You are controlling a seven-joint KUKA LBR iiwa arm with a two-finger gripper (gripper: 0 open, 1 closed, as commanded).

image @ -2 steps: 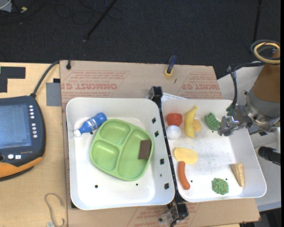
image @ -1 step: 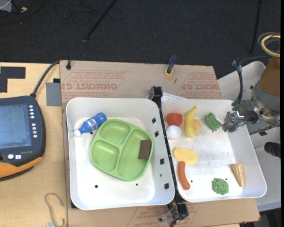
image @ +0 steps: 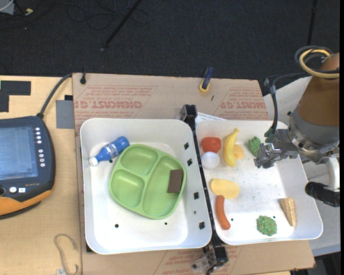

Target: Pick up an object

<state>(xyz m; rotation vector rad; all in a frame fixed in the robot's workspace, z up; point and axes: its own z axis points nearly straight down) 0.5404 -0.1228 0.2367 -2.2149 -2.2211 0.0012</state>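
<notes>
The right bin [image: 301,179] holds several toy foods: a red tomato [image: 211,144], a white ball [image: 210,160], a yellow banana [image: 232,148], a small green piece [image: 254,146], a yellow lump [image: 224,187], an orange sausage [image: 221,212], a green broccoli head [image: 267,226] and a cone [image: 288,211]. My gripper [image: 264,157] hangs low over this bin's upper right area, just right of and below the small green piece. It is dark and seen from above.
The left bin [image: 97,211] holds a green divided plate [image: 143,182] with a brown block [image: 175,181] on it, and a blue bottle [image: 110,150]. A tablet [image: 17,153] lies at the far left. The bins' shared black divider [image: 198,176] runs down the middle.
</notes>
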